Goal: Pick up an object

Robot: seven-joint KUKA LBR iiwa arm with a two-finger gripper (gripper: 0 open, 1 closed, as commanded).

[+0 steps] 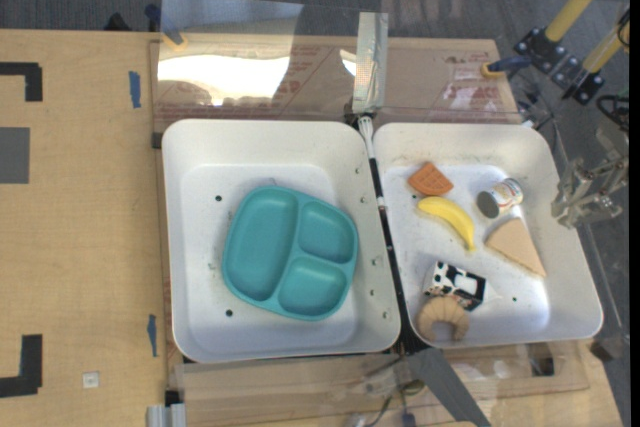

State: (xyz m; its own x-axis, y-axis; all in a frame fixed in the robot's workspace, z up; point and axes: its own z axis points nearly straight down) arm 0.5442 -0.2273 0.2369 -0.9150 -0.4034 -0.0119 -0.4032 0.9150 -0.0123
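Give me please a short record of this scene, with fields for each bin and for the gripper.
left bin: teal plastic plate with three compartments
right bin: orange ridged waffle piece, yellow toy banana, small silver can lying on its side, tan wedge, black and white toy, beige croissant
gripper: at the right bin's right edge, holding nothing visible

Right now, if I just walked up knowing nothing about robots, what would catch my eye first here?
Probably the teal divided plate, alone in the left bin. Next, the right bin, which holds a cluster of small things: a yellow banana in the middle, an orange waffle-like piece behind it, a tan wedge to its right, and a black-and-white toy toward the front.
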